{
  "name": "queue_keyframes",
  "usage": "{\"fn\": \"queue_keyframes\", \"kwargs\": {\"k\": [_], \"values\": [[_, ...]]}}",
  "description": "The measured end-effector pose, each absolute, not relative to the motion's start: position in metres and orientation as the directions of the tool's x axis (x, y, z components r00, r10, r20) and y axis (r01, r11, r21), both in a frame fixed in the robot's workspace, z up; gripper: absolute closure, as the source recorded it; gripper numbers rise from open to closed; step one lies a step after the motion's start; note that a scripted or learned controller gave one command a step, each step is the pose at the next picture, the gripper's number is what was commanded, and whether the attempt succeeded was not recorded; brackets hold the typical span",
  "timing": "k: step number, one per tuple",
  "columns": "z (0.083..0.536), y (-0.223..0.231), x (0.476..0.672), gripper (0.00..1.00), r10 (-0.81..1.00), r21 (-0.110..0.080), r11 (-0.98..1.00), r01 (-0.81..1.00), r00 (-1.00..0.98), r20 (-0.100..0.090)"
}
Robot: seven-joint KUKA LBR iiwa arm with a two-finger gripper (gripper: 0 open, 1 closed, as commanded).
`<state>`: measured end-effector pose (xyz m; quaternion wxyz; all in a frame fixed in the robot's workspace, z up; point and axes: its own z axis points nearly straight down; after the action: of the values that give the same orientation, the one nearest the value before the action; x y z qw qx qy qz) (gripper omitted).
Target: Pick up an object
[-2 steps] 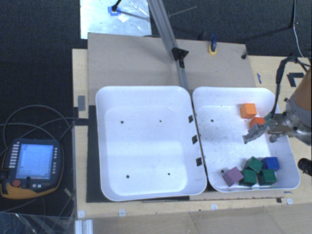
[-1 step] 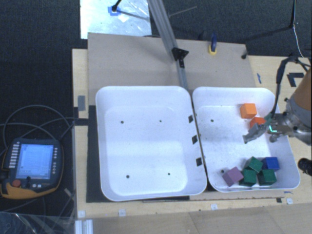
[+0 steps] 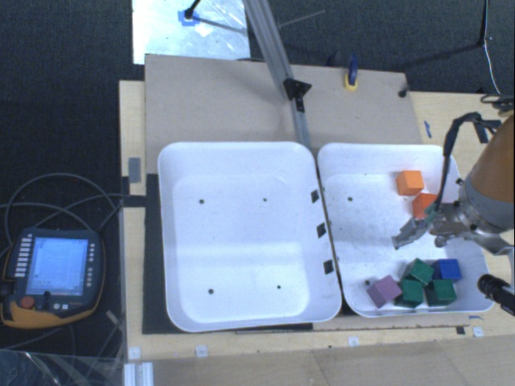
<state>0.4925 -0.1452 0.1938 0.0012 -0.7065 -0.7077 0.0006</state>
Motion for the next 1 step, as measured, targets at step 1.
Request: {"fn": "queue_keyframes", "kwargs": {"k": [1], "values": [[0.1454, -0.1381, 0.4855, 0.00, 1.000, -0.004, 0.002, 1.000, -0.002, 0.002]]}}
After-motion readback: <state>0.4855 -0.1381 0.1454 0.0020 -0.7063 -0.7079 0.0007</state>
